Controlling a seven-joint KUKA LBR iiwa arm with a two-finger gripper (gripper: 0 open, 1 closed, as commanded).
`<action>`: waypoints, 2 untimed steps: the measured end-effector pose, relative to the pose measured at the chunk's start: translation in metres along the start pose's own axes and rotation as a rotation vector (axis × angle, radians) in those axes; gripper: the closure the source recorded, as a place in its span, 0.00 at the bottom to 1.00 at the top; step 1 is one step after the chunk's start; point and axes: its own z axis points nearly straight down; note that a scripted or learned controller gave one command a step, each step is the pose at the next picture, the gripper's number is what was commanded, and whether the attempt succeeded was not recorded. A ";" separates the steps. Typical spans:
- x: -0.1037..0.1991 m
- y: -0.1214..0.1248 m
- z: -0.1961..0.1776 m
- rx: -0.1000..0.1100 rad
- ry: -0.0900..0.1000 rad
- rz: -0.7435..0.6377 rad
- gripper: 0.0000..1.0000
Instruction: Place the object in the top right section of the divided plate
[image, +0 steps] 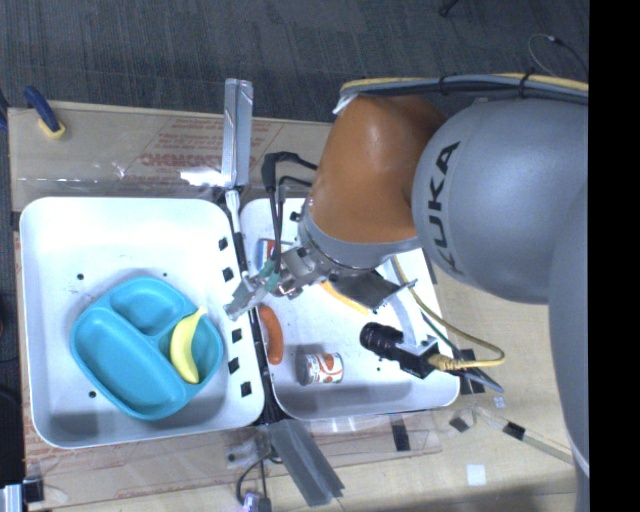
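A blue divided plate (118, 372) lies in the left bin (60, 230), toward its lower middle. A yellow banana (186, 346) rests in the plate's right-hand section, against the rim. My gripper (250, 292) hangs over the divider between the two bins, just up and right of the plate, with its tip pointing left toward the banana side. The big grey and orange arm hides much of the right bin (400, 395). I cannot see anything clearly held at the gripper's tip.
In the right bin, an orange-red sausage (271, 336) lies along the left wall below the gripper. A small red and white can (320, 367) lies on its side near it. A yellow item (343, 297) peeks out under the wrist. A blue-handled tool (42, 110) lies on the bench at top left.
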 end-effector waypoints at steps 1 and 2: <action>-0.077 -0.051 0.030 0.001 0.001 -0.038 0.00; -0.105 -0.064 0.086 0.003 0.003 -0.058 0.00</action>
